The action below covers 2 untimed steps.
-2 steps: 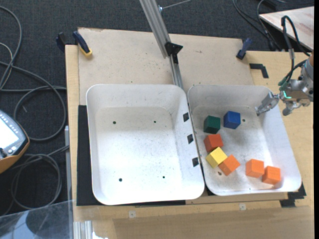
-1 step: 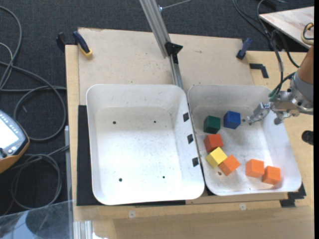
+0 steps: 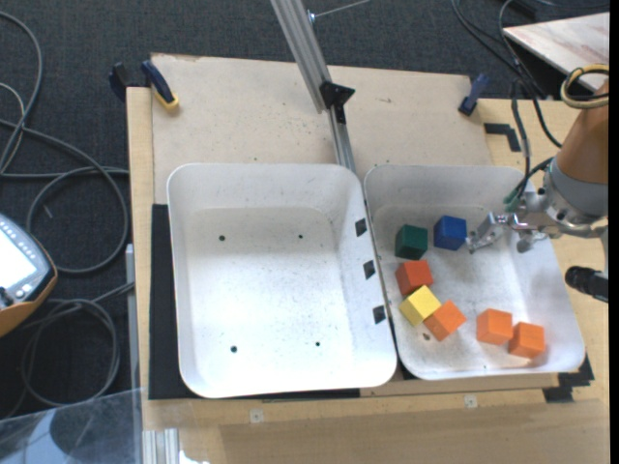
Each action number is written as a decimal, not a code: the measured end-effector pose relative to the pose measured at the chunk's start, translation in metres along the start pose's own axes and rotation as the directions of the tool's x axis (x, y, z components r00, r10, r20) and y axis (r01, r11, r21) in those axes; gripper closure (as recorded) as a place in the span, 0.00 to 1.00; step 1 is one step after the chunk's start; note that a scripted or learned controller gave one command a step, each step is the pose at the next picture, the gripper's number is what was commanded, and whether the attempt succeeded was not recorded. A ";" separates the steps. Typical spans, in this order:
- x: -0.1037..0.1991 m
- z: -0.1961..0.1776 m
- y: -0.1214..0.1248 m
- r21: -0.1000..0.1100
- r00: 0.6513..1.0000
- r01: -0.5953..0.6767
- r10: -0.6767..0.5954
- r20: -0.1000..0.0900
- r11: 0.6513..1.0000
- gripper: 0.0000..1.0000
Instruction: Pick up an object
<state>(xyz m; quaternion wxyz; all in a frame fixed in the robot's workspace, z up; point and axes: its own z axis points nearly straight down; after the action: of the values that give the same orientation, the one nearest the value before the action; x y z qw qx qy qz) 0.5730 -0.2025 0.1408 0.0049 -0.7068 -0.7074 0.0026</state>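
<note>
the arm (image 3: 580, 167) reaches in from the right, and its tool (image 3: 481, 238) hangs over the right bin (image 3: 571, 341), low near the bin's upper middle. whether the tool is spread or closed i cannot tell at this size, and no object can be seen between its tips.

the blocks all lie in the right bin. a blue block (image 3: 450, 232) sits just left of the tool, very near it, though contact cannot be judged. a green block (image 3: 412, 241) lies just beside the blue one, to its left. below the green one is a red-orange block (image 3: 415, 275), then a yellow block (image 3: 422, 304) touching an orange block (image 3: 445, 319). two more orange blocks sit side by side toward the bin's lower right, one (image 3: 494, 326) left of the other (image 3: 527, 340).

the left bin (image 3: 193, 191) stands next to the right one on the worktop (image 3: 242, 104). a slanted metal rail (image 3: 295, 27) comes down to the gap between the bins.
</note>
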 end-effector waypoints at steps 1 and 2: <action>0.001 0.048 -0.001 0.000 1.000 0.000 0.000 0.000 1.000 0.00; 0.001 0.037 0.002 -0.003 1.000 0.001 -0.001 0.000 1.000 1.00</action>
<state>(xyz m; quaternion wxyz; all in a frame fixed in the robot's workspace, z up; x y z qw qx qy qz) 0.5743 -0.2015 0.1036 0.0037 -0.7066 -0.7076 0.0017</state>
